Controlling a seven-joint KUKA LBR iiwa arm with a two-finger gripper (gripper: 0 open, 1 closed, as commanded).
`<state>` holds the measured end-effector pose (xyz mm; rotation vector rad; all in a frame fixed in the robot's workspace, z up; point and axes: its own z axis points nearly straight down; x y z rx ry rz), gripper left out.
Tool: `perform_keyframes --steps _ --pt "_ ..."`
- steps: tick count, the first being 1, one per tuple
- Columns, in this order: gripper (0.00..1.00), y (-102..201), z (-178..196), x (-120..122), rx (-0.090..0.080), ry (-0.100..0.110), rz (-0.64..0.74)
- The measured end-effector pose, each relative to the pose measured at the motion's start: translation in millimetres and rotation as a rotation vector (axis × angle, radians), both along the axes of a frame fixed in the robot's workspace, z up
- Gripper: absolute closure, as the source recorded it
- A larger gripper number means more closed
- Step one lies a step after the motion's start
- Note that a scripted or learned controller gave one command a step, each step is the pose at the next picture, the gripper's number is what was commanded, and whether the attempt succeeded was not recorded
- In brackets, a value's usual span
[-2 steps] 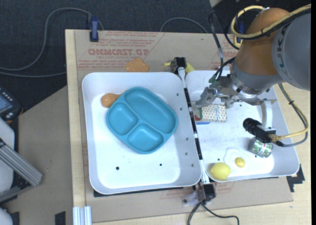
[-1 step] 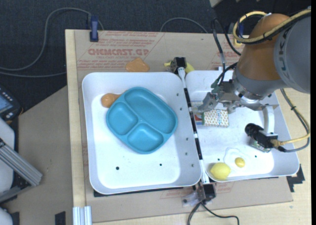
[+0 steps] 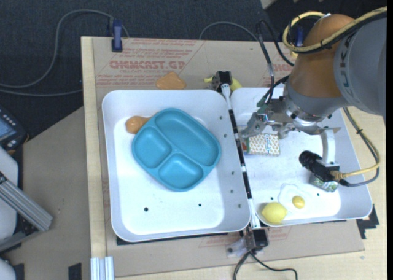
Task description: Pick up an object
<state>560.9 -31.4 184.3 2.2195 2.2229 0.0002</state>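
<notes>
Arm (image 3: 334, 58) enters from 2 o'clock, wrist low over right bin (image 3: 350, 208). Left bin (image 3: 123, 211) holds blue divided plate (image 3: 176, 148) near centre; orange piece (image 3: 135, 124) touching plate at its 10 o'clock. Gripper (image 3: 261, 126) at right bin's 10 o'clock, just above small patterned packet (image 3: 264, 144); jaw state: cannot tell. Yellow lemon-like object (image 3: 274, 212) at right bin's 7 o'clock; fried-egg toy (image 3: 294, 199) beside it at 1 o'clock.

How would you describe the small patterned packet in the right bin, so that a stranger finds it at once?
Look in the right bin, at its left side near the divider. The small packet lies flat there, just under the gripper. Unlike the yellow lemon near the front edge, it is rectangular, white with a fine dotted pattern.
</notes>
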Motion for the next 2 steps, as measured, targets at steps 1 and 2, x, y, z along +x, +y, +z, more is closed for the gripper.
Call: perform_keyframes --steps 1,2 --pt "1.0 -5.5 14.9 -15.0 0.001 0.002 -0.002" --pt "1.0 46.1 31.2 -22.0 0.002 -0.001 0.004"
